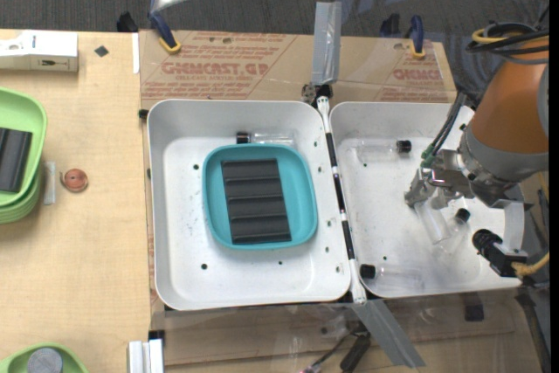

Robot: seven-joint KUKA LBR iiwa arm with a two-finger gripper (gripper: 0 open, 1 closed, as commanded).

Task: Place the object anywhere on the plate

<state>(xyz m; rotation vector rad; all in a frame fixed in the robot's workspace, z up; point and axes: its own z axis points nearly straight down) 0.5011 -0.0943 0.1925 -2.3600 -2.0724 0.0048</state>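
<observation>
Camera view, one frame: two white bins are sitting side by side on the bench, the left bin (170, 214) and the right bin (384, 258). One teal plate (214, 196) is lying in the middle of the left bin, and one dark ribbed rectangular object (255, 200) is resting flat on it, well inside the plate's rim. One small dark-and-clear item (249, 137) is lying just beyond the plate's far edge; its make is too small to tell. The arm (515, 113) is reaching in from the right, its orange band and grey wrist partly cut off by the frame edge. One gripper (425, 192) is hanging over the right bin, well apart from the plate; whether its fingers are open or closed cannot be told, as the metal parts are blurring into the bin floor, and nothing can be made out between them. One small black piece (403, 147) is sitting near the right bin's far wall. Clear plastic glare on the right bin floor is making its contents hard to read. On the bench to the left, one stack of green trays (22, 179) is being cut by the frame edge, with one small reddish disc (75, 180) beside it.
</observation>
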